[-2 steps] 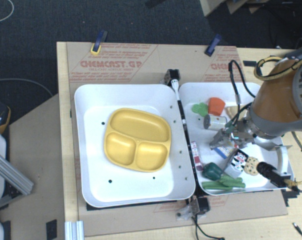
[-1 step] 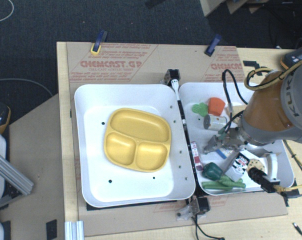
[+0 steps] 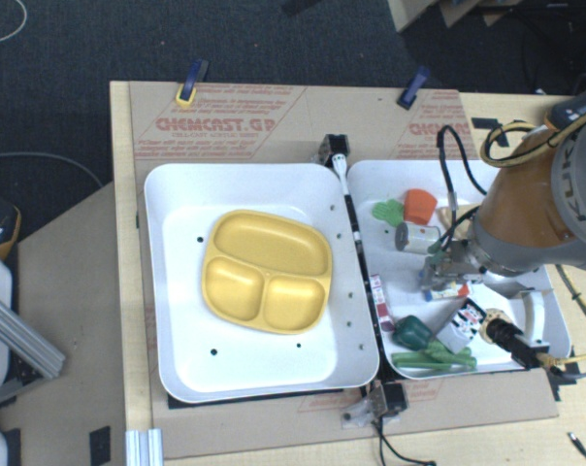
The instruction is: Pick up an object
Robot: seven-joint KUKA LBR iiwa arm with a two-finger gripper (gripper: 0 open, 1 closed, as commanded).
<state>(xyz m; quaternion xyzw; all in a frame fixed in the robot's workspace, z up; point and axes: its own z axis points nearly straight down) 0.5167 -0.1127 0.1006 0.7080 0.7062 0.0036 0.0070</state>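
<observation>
Left bin [image 3: 167, 289]: one yellow divided plate [image 3: 266, 270], three compartments, lying flat near the middle. Nothing of mine is near it.

Divider between the bins: a black strip running top to bottom, with a small red-and-white label low on it.

Right bin [image 3: 371, 178]: a green leafy toy [image 3: 388, 211] and an orange toy [image 3: 420, 205] touching it, both toward the far wall. Toward the near wall, a dark green round piece [image 3: 411, 332] and, just beside it along the front edge, a long green pod [image 3: 434, 359] lying left to right. A small black-and-white item [image 3: 465, 320] sits to the right of these.

Gripper [image 3: 440, 278]: low in the middle of the right bin, reached in from the right under the grey and orange arm [image 3: 526, 212]. I cannot tell how the fingers stand; the wrist and cabling cover them, and I see nothing held.

Relation I judge the next move turns on: the dark green round piece lies nearest, toward the front of the bin and slightly left of the gripper; the orange toy lies on the far side of it. Neither touches the gripper.

Tabletop [image 3: 274, 115]: brown board under both bins.
</observation>
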